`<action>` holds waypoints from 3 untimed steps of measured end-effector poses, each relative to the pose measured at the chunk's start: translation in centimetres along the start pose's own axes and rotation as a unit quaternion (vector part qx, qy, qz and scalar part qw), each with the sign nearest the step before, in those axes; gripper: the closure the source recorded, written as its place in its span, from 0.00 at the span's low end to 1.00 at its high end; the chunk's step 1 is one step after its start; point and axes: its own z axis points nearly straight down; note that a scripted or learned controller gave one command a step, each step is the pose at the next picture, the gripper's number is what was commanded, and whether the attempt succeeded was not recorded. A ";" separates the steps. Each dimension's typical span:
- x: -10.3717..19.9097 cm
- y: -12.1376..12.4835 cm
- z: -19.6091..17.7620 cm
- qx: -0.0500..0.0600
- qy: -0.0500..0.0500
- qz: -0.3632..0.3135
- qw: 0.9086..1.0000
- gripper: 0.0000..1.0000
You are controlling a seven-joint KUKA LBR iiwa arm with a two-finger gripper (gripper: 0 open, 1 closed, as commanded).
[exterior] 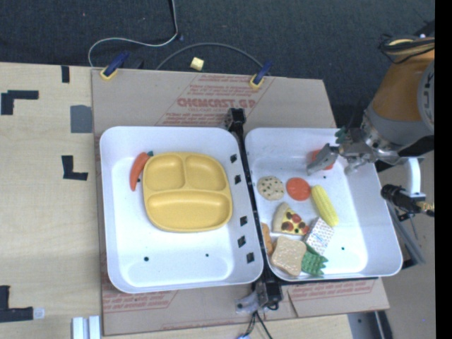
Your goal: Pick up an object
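My gripper (323,159) hangs over the back of the right bin (353,260), reaching in from the right. A small reddish patch shows at its tip; I cannot tell whether that is an object. In front of it lie a round cookie (270,186), a red tomato slice (298,188) and a yellow corn cob (324,205). Nearer the front are a pizza slice (289,221), a slice of toast (287,255), a checkered white piece (319,236) and a green leafy piece (313,262).
The left bin (120,260) holds a yellow divided plate (188,191) and an orange-red carrot (138,169) beside its left edge. A black divider (243,189) runs between the bins. Cables (169,20) lie behind the cardboard base.
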 end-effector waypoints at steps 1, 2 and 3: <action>-0.5 4.8 9.6 0.001 -0.001 0.003 1.000 0.00; -4.6 7.1 11.1 0.035 0.010 0.006 0.999 0.00; -4.3 -0.1 10.5 -0.002 -0.001 0.003 1.000 0.00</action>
